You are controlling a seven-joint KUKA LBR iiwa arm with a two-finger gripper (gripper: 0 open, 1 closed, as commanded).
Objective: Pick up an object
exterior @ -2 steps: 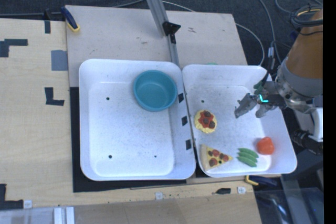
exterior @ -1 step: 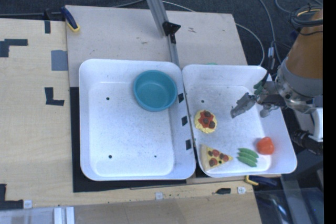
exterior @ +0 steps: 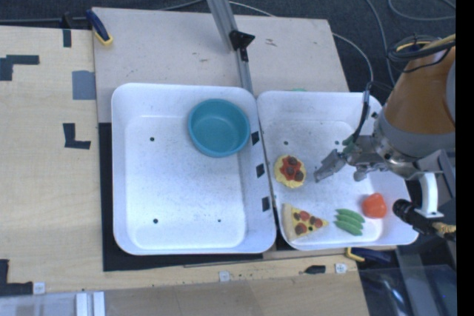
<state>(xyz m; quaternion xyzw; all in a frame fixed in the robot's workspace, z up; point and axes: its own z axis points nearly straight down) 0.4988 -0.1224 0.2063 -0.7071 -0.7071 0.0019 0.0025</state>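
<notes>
Two white bins side by side on the bench. Left bin [exterior: 141,233] holding a blue bowl [exterior: 218,127] toward its far right corner. Right bin [exterior: 311,103] holding four small toy foods: a round tart [exterior: 290,170] near the left wall, a pizza slice [exterior: 302,221] in the near left corner, a green pod [exterior: 349,221] just right of the slice, and a red-orange piece [exterior: 374,205] farther right, near the rim.

Arm reaching in from the right, gripper [exterior: 326,168] low over the right bin, pointing left toward the tart. Just right of the tart, apart from it, nothing between the fingers. Open or shut: cannot tell, the tips being dark, small and blurred together.

Step in hand, by the look of it: the approach, no grasp made. Tart the likeliest target, being nearest the tips. Next move calls for a short shift left to centre over the tart, jaws spread wide enough to straddle it, a descent to the bin floor, then closing and lifting. Risk: nudging the tart against the left wall.
</notes>
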